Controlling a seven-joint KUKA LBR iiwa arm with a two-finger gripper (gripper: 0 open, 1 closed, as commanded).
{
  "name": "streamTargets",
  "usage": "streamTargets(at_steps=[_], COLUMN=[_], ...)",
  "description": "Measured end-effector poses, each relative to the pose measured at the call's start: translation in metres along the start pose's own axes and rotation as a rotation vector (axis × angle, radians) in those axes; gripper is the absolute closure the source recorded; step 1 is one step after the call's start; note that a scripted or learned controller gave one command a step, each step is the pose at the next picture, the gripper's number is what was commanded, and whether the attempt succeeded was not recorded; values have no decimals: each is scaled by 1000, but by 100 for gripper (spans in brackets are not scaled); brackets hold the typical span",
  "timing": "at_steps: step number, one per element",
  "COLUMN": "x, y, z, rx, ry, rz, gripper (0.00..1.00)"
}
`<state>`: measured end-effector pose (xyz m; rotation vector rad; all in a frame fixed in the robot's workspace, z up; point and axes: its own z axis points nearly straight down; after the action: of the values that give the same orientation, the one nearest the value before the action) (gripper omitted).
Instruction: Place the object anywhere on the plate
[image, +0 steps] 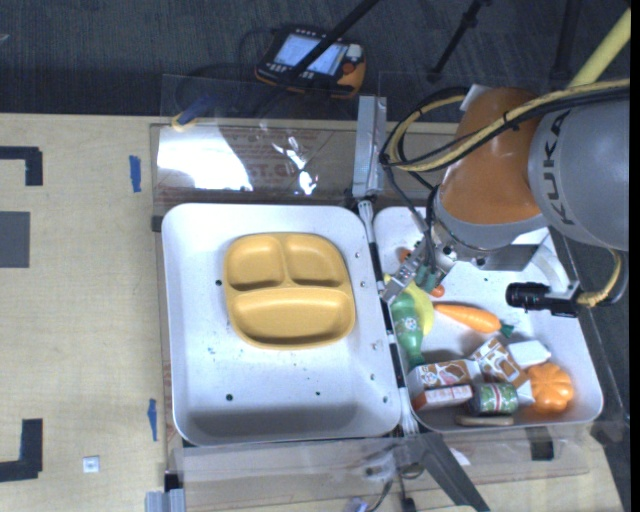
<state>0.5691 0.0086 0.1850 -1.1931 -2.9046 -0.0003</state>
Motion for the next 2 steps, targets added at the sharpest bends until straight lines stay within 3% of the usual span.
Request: streamTargets(at_steps=[1,2], x=[7,7], y=[92,92], z=[-1,-1], rx=[-5,-5], ry=[-6,-6], rz=[-173,-173], gripper=[100,0])
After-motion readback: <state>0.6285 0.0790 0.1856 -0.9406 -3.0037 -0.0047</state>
